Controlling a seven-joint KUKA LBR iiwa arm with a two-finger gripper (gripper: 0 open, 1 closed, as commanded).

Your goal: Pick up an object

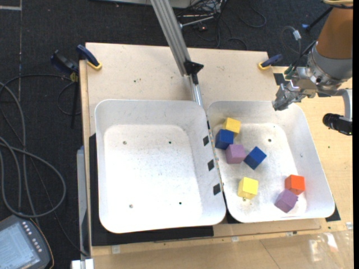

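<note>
One tool (282,102) over right bin (314,150) rim.

You see a pale bench (146,72) on dark carpet (33,27), cables (22,150) trailing at the frame's left and a metal pole (168,27) slanting from the top.

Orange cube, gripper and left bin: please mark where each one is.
Orange cube (295,183), camera view, top face.
Gripper (280,103), camera view, between its fingertips.
Left bin (100,150), camera view, left wall.
</note>
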